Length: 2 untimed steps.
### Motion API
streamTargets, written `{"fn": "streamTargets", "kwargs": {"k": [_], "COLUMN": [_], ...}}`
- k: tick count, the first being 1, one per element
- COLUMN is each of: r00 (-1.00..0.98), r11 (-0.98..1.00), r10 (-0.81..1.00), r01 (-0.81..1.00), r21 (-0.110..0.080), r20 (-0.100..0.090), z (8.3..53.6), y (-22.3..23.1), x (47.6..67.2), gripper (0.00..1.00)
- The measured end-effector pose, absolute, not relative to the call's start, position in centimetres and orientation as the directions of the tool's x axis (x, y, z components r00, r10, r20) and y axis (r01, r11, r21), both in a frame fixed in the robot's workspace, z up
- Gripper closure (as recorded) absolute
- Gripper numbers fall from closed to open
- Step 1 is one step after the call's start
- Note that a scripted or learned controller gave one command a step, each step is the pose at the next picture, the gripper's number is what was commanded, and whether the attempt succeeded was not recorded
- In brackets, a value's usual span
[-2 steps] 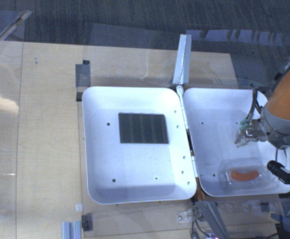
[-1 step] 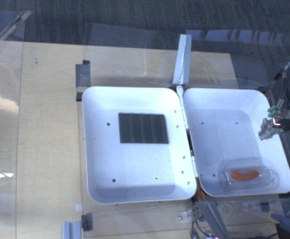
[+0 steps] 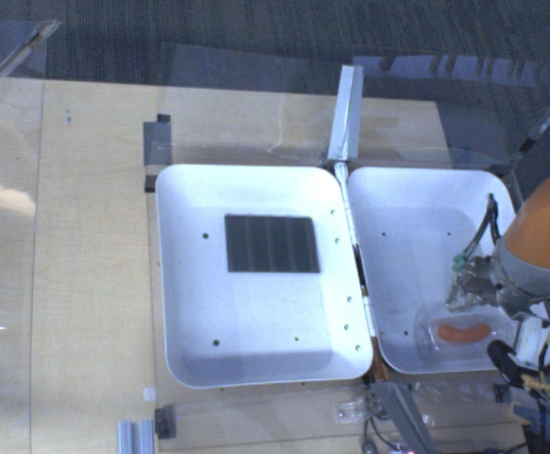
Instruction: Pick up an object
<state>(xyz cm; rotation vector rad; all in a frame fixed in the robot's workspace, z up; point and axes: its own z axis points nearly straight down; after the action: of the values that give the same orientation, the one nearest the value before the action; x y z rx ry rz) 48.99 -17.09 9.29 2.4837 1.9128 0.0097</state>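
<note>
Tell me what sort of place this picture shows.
Probably a robotics lab test bench: two white bins sit side by side on a wooden bench, and a grey-and-orange robot arm reaches over the right bin.

left bin (image 3: 190,282): on surface (image 3: 86,253), slotted panel (image 3: 271,244) inside
right bin (image 3: 398,206): touching left bin's right side
tool (image 3: 469,291): over right bin's near right corner

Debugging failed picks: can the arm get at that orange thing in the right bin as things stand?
Probably yes. The orange object lies in the open near the right bin's front wall, with the gripper just above it and nothing between.
</note>
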Motion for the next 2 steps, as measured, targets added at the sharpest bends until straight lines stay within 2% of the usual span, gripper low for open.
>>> {"fn": "streamTargets", "kwargs": {"k": [1, 2], "r00": [0.502, 0.573], "r11": [-0.502, -0.573], "r10": [0.865, 0.819], "r01": [0.865, 0.819], "r21": [0.006, -0.001], "r20": [0.001, 0.001], "z": [22.5, 10.4], "y": [-18.6, -13.3], "x": [48.9, 48.7], "gripper": [0.0, 0.0]}}
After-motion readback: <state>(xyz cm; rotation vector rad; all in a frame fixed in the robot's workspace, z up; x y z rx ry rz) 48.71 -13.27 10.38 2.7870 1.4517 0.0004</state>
